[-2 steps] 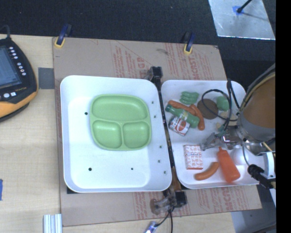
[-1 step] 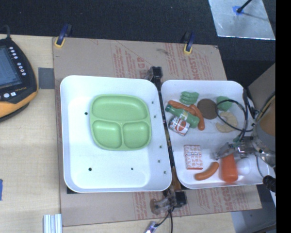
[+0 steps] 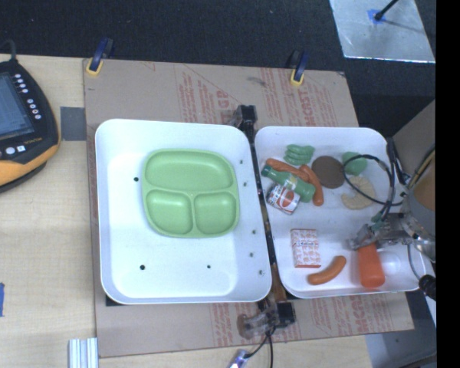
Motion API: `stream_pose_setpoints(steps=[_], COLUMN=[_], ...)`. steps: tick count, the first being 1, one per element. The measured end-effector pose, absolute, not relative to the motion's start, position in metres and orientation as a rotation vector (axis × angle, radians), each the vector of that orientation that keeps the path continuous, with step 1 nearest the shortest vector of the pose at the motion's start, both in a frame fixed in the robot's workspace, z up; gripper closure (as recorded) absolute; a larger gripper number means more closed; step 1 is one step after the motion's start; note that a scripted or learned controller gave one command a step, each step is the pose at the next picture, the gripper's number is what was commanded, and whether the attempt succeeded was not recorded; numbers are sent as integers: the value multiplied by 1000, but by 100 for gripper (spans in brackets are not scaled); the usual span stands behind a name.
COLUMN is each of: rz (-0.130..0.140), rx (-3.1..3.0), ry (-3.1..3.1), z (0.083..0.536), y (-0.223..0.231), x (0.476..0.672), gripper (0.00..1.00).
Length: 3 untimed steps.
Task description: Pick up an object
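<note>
The right bin (image 3: 333,138) holds several small objects. A green piece (image 3: 298,154), a brown disc (image 3: 328,171), a carrot (image 3: 291,172) and a red-and-white can (image 3: 284,196) lie at its back. A red-and-white packet (image 3: 305,248) and a sausage (image 3: 326,270) lie toward the front. An orange cylinder (image 3: 370,267) stands at the front right. What looks like my gripper (image 3: 377,234), grey metal trailing a black cable, sits low at the bin's right edge, just above the orange cylinder. Nothing can be seen held in it.
The left bin (image 3: 115,205) holds a green divided plate (image 3: 190,192). A teach pendant (image 3: 15,125) lies on the bench at the far left. Clamps (image 3: 100,54) hold the cardboard sheet at the back. A pale flat piece (image 3: 356,201) lies near the cable loop.
</note>
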State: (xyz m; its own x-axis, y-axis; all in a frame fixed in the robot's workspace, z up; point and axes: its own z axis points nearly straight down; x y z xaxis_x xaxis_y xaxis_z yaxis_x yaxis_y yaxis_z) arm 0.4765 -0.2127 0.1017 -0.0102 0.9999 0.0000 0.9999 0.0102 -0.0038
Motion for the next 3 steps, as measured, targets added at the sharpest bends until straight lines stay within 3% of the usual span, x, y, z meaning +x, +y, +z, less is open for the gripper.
stream_pose_setpoints(steps=[1,2,3], rz=[1,3,4], rx=[-2211,-2213,-2214], ry=[-2231,-2229,-2225], z=[189,189,130], y=[-114,-115,-133], x=[497,497,589], gripper=[100,0,0])
